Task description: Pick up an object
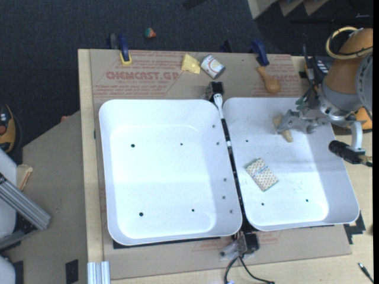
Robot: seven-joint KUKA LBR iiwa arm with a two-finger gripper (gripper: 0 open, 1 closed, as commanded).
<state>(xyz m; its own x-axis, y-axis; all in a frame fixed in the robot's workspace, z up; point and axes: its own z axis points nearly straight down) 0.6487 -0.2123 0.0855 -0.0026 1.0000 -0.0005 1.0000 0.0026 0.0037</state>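
Note:
In the right bin [331, 206] lie two things. A small flat packet with a speckled pattern [261, 174] rests near the bin's middle. A little tan piece [287, 136] sits at the back of the bin. My gripper [294, 123] hangs low over the back of this bin, right above the tan piece and touching or nearly touching it. The grey arm with its orange band [346, 70] comes in from the right. The packet is well clear of the gripper, toward the front left.
The left bin [118, 176] stands beside the right one, with a black strip [225, 141] along their shared edge. On the board behind the bins lie a yellow piece [190, 64], a small white box [212, 66] and a tan wooden object [269, 80]. Blue clamps [124, 49] hold the board's back edge.

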